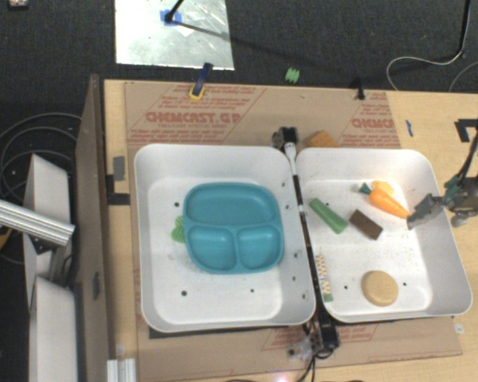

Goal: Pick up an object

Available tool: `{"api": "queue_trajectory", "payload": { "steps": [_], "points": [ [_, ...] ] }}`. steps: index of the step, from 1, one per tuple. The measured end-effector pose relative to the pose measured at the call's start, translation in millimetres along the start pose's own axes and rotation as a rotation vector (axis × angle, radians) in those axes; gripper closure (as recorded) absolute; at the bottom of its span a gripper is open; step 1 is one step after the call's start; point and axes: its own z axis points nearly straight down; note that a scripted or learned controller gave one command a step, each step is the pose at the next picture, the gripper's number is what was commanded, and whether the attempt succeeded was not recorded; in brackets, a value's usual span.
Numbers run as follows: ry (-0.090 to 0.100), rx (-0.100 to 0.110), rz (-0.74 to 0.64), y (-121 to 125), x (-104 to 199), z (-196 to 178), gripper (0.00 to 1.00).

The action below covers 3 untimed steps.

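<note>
- Nearest the camera, at the bottom of my view, sits a tan round puck [380,287] in the right bin [438,293], about five o'clock within that bin.
- My gripper [422,211] reaches in from three o'clock over the right bin's right rim; I cannot tell how it is set, since its tip is a grey blur here and nothing shows in it.
- Just beside it, toward nine o'clock, lies the toy carrot [387,200], which I judge the likeliest pick: light, stiff plastic, smooth and tapered, so apt to slip. I would take it across the thick middle, not the pointed end.
- Farther out at nine o'clock lie a brown block [366,224] and a green stick [328,216], apart from each other, both small and probably rigid.
- In the left bin [155,237] a teal divided plate [233,237] covers most of a green thing [178,231] at its nine o'clock edge; I cannot make out what it is.
- An orange piece [322,139] behind the bins at twelve o'clock is partly cut off by the rim.
</note>
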Motion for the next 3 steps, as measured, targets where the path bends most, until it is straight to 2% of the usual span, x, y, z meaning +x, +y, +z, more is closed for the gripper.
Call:
{"api": "queue_trajectory", "payload": {
  "steps": [1, 2, 3],
  "points": [
    [0.001, 0.006, 0.002, 46.7, -35.8, 137.1, 0.0],
    [0.001, -0.002, -0.007, 98.3, 11.5, 176.9, 0.0],
    [0.0, -0.003, -0.002, 97.0, 8.2, 164.3, 1.0]
  ]
}}
